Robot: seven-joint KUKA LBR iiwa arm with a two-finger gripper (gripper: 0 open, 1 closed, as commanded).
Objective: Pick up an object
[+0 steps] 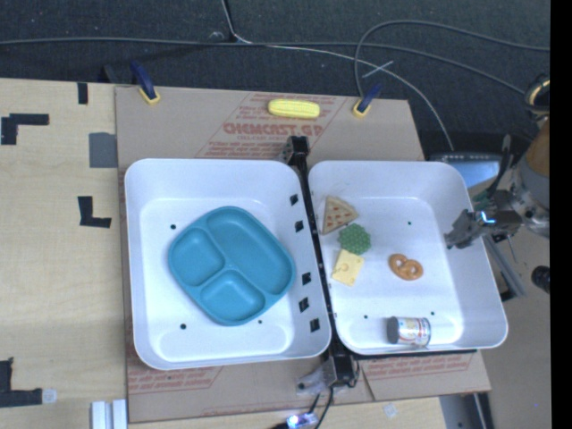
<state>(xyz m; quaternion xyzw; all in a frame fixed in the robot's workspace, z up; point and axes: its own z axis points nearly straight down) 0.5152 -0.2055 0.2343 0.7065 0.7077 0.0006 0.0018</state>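
The right bin (447, 182) holds several small things. A tan wedge-shaped slice (338, 214) lies near its left wall, with a green bumpy piece (355, 238) just below it and a yellow cheese block (348, 267) under that. A brown pretzel (406, 266) rests mid-bin. A small can (409, 331) lies on its side near the front wall. My gripper (463, 231) hangs over the bin's right rim, right of and slightly above the pretzel, with nothing seen in it.
The left bin (143, 266) carries a blue divided plate (231, 264). A yellow corn-like toy (293, 109) lies on the cardboard behind the bins. Clamps (147, 88) and cables (402, 70) sit at the back.
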